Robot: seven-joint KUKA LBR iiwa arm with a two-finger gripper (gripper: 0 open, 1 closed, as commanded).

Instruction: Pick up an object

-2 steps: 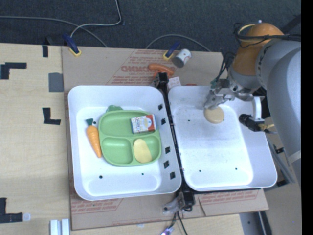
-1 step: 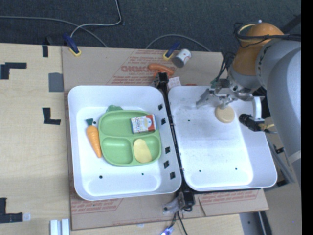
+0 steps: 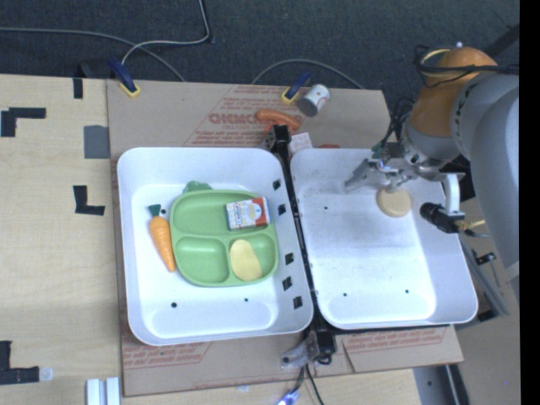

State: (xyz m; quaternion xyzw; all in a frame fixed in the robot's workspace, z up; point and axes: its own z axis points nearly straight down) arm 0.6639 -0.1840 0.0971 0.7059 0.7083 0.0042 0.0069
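In the right bin (image 3: 380,302), a round tan object (image 3: 394,203) lies near the far right side. My gripper (image 3: 377,181) hangs just above and to the left of it, open. One finger (image 3: 356,178) reaches out to the left and the other sits close over the tan object's top edge. Nothing shows between the fingers. In the left bin (image 3: 202,319) a green divided plate (image 3: 202,256) holds a small carton (image 3: 246,213) and a yellow piece (image 3: 245,261). An orange carrot (image 3: 162,242) lies along the plate's left side.
The grey arm with its orange band (image 3: 447,99) comes in from the upper right over the right bin's far corner. Clips and a small grey cylinder (image 3: 313,99) sit on the cardboard behind the bins. Cables run across the dark floor at the top.
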